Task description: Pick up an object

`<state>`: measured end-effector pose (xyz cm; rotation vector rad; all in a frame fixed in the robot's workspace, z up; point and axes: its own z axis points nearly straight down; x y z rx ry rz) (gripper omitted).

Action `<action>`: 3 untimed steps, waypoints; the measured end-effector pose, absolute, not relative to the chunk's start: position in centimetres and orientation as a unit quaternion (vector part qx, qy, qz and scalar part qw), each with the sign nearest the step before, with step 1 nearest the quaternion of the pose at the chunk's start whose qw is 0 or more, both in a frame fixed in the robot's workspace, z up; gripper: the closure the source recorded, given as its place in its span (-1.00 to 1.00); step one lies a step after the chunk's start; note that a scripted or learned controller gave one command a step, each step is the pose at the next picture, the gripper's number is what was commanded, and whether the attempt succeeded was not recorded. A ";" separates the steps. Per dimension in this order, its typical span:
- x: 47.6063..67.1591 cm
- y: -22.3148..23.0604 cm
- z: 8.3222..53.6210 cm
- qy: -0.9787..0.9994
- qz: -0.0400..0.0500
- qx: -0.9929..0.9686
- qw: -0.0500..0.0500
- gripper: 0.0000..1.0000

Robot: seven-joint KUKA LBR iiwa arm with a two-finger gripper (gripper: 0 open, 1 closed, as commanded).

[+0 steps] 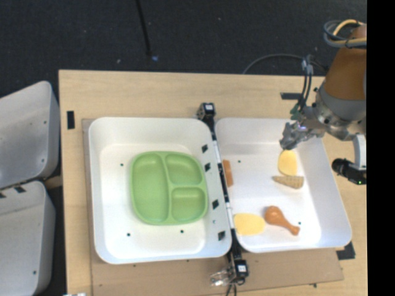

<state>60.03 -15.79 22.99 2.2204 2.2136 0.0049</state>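
Observation:
The right bin (247, 142) holds a pale yellow round piece (287, 163), a tan wedge (290, 181) just below it, an orange drumstick-shaped toy (281, 219), a yellow oval piece (249, 224) and a small orange stick (227, 172) by the left wall. My gripper (291, 137) hangs over the upper right part of this bin, just above the pale yellow round piece. I see nothing between its fingertips.
The left bin (111, 142) carries a green divided tray (168, 187). A row of black clips (216, 177) runs along the seam between the bins. A cable (271, 60) loops over the bench behind the right bin.

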 end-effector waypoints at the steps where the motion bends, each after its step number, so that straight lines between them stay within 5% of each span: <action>1: 60.1 -16.0 26.7 0.709 0.001 0.706 0.002 1.00; 3: 57.2 -4.6 26.2 0.709 0.000 0.705 0.000 1.00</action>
